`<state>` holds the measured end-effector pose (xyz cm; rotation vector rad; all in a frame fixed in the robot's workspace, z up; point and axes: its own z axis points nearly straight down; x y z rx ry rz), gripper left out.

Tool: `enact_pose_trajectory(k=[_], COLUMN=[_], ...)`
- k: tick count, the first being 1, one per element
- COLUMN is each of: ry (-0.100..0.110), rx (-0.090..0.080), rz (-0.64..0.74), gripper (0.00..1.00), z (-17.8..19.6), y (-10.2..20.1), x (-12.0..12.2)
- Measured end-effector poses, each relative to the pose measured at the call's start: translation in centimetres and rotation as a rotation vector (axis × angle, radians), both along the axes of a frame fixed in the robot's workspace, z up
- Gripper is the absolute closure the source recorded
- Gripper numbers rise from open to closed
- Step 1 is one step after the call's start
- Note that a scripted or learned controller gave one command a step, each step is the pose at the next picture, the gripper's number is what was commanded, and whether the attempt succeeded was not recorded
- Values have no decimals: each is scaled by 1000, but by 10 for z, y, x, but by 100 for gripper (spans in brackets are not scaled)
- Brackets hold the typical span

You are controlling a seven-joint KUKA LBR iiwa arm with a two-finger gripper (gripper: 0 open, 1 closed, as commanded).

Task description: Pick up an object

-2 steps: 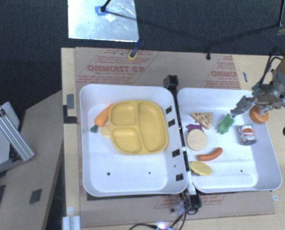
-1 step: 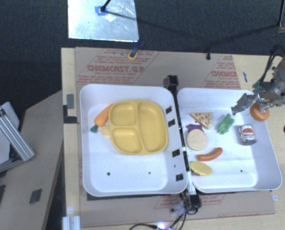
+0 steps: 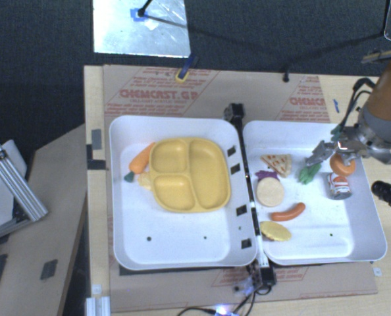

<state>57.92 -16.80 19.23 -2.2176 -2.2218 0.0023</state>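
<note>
Objects for the pick all sat in the right bin (image 3: 363, 239); none was in the jaws at this moment.

Nearest you: yellow oval piece (image 3: 275, 230) by the divider (image 3: 247, 183), then the sausage (image 3: 288, 211), the round tan disc (image 3: 270, 191) with a purple bit (image 3: 268, 174) touching its top, and the sandwich wedge (image 3: 277, 163) behind that. Further right: the small can (image 3: 339, 185) with an orange piece (image 3: 343, 166) against its top, and the green leafy item (image 3: 309, 173) just beside them.

Gripper (image 3: 322, 153) was low over the back right of that bin, tips right at the green item. You couldn't tell from this angle whether the jaws were spread or pressed together, so treat the grasp as unconfirmed.

Risks, as I judged them:
- Green item, orange piece and can were crowded, so a close there could catch two things or knock the can over.
- Green item looked thin and floppy and could slip out on lift.
- The bin's right wall was near the wrist, so little room to shift right.

Open room: bare floor along the right bin's front and front-right corner. Left bin (image 3: 126, 196) held the yellow tray (image 3: 187, 174) and carrot (image 3: 141, 157), well apart. Desk (image 3: 202, 84) edge ran behind both.
</note>
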Motion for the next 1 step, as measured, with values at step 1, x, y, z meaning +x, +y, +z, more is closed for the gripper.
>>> enact_pose_trajectory(k=[1], ry=[0], rx=[0], rz=[-1], gripper=[0], z=[-43], y=[1], x=[-5])
